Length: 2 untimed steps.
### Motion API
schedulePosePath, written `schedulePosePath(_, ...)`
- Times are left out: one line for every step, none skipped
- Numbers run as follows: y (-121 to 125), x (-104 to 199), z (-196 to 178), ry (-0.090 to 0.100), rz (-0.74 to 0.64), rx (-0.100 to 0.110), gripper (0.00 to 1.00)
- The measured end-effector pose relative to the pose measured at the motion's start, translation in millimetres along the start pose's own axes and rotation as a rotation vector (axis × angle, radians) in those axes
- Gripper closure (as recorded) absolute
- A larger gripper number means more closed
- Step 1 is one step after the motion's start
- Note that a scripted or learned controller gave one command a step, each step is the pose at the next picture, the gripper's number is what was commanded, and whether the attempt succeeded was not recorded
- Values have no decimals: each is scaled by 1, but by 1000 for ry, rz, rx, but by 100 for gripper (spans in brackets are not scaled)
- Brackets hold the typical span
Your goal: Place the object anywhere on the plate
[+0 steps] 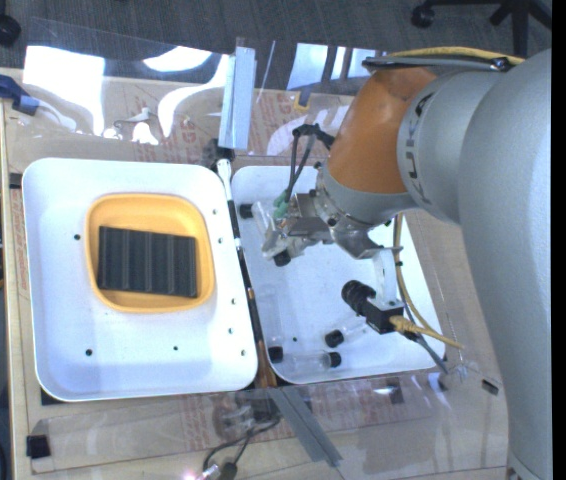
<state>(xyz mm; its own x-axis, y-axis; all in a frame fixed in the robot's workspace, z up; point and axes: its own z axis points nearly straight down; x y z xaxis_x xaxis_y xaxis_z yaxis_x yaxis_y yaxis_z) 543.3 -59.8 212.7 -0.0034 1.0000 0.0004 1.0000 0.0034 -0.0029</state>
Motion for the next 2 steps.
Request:
schedulePosePath(38, 48, 22, 0, -144, 0, 100)
schedulePosePath(38, 48, 22, 0, -144, -1, 0)
